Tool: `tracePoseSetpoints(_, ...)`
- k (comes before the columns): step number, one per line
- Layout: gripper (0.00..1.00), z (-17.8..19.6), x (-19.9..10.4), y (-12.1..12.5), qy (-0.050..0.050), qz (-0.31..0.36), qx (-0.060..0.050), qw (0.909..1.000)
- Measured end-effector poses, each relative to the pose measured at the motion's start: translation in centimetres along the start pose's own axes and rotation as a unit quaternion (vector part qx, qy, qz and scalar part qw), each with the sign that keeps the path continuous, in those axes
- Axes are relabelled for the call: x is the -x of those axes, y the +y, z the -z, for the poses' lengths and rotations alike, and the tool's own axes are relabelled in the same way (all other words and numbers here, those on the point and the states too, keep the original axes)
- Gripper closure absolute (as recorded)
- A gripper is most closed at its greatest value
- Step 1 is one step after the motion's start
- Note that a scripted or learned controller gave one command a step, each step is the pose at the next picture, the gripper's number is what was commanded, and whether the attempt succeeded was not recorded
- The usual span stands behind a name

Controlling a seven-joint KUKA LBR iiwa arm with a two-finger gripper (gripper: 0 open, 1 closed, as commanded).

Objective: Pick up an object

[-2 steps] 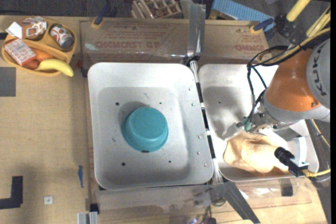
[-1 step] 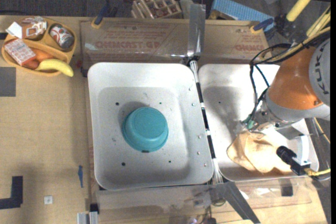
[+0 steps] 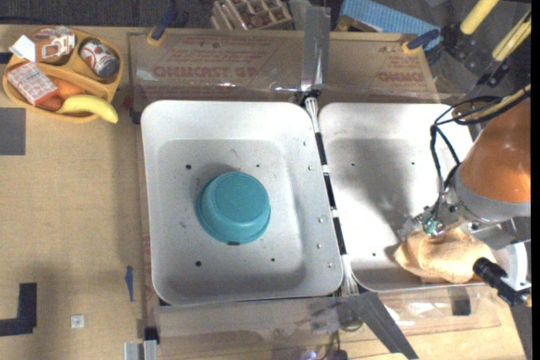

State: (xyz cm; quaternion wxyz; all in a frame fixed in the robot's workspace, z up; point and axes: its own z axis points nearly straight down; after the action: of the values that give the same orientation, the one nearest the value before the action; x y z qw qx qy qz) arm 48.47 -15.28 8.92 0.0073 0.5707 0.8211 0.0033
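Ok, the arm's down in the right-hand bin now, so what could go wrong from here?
1. The tan cloth-like object lies against the right bin's front wall, by its corner, so the gripper may scrape the wall or pinch just a fold.
2. A soft item could slip free on lifting.
3. The black cable loops near the wrist and might snag.

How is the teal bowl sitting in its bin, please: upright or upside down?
Upside down: the teal bowl shows a flat base ring on top, not a hollow.
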Motion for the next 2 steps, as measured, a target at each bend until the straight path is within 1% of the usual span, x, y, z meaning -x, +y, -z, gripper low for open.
tracePoseSetpoints(1, 1.00, -0.1, 5.3, 3.2, -0.001, -0.031, -0.001, 0.9995)
tracePoseSetpoints(2, 1.00, 9.3, 1.4, 4.0, 0.005, 0.145, -0.006, 0.9894)
